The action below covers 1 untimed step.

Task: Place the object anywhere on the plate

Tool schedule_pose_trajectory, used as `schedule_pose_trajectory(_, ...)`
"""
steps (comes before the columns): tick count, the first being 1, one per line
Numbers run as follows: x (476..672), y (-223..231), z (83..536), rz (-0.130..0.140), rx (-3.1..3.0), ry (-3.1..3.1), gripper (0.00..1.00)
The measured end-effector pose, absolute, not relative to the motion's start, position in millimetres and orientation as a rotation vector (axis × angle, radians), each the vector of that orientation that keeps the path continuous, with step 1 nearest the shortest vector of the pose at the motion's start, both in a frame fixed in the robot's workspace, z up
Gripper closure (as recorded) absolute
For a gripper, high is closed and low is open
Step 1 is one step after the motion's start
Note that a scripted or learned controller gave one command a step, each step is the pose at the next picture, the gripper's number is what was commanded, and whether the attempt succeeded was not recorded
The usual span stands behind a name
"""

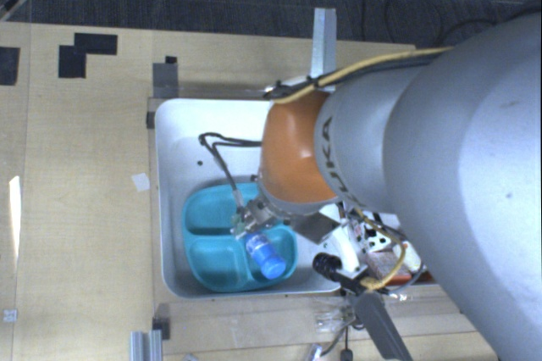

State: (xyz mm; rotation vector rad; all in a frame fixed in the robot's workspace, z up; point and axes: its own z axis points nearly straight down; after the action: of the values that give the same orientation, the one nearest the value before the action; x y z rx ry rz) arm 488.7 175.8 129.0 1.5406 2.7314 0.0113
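Hovering over the blue plate (207, 242), your pincer (247, 224) hides its own state, so you cannot tell; the small bottle (264, 256) lies just beneath it on the plate.

Grey arm (457, 147), orange band (292, 156)
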Motion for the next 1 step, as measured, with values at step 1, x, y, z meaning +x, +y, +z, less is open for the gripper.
schedule_pose_trajectory(1, 488.0, 175.2, 128.0, 0.007, 1.543, 2.733, 0.0)
